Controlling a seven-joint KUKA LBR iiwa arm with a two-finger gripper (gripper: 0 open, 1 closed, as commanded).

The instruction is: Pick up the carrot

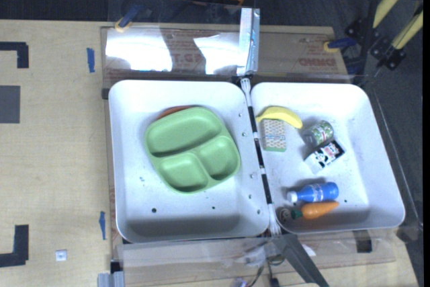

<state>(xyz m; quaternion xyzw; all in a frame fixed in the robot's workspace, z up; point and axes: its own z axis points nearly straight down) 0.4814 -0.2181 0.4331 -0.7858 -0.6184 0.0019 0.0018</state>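
The left shallow white plastic bin (127, 144) lies just to the left of the right shallow white plastic bin (379, 144), with their rims meeting along a seam. It holds a pale green plastic tray with three compartments (191, 148), which sits tilted. A sliver of something orange-red (176, 109) peeks out from under the tray's far edge.

In the right bin, near its far left corner, lies a curved yellow banana (282, 116). Just on the near side of the banana is a small flat rectangular pad with a dotted green and pink pattern (273, 134). Toward the bin's middle rest a crumpled silver and green can (320, 132) and, just nearer, a small black and white carton (325, 154).

Along the bin's near wall, left of centre, lies a blue plastic bottle with a white cap (314, 193), on its side with the cap to the left. The smooth orange carrot (320, 210) lies just nearer than the bottle, against the bin's near wall. Its long axis runs left to right, nearly parallel to the bottle and rising slightly toward the right. Its thick end is on the left, beside a dark stub (287, 214) by the bin's near left corner, and its narrowing tip points right. Its surface is glossy and a uniform orange.

Whether the claw is released or clenched cannot be told.
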